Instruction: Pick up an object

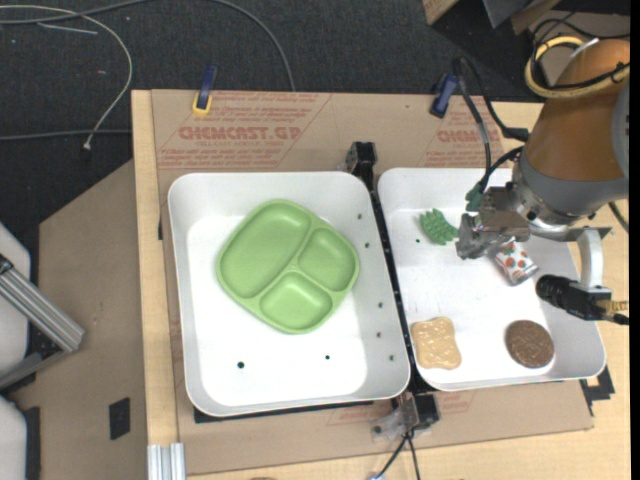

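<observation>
In your left bin [190, 268] lies a green divided plate [288, 265]. The right bin [400, 193] holds a green leafy piece [436, 226], a tan cracker-like piece [436, 343], a brown disc [529, 343] and a small red-spotted white object [515, 262]. The claw [478, 236] hangs between leafy piece and spotted object; you cannot tell its opening.

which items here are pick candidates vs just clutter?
Job-relevant:
gripper over the right bin
green leafy toy
red-and-white patterned piece
tan cracker-like piece
brown round cookie-like disc
green divided plate in the left bin

Just lying about:
blue clamps
cables
cardboard sheet
</observation>
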Action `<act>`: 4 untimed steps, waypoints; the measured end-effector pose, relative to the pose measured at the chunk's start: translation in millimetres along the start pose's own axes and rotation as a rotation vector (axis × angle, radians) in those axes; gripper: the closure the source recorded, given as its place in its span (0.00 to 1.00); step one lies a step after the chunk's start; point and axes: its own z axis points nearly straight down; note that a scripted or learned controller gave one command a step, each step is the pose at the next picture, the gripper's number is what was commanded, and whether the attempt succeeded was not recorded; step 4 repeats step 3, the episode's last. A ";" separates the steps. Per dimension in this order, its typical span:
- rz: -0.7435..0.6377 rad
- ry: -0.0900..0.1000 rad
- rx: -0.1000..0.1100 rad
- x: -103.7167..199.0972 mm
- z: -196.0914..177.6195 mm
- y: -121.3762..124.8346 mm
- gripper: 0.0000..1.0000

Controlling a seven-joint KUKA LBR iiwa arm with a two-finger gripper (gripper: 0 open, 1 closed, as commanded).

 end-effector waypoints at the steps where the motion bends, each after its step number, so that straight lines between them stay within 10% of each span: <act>1: 0.001 -0.001 0.000 50.0 11.9 10.6 1.00; 3: 0.002 -0.003 -0.006 154.7 -1.6 32.0 1.00; 4: 0.002 -0.003 -0.006 154.7 -1.6 32.0 1.00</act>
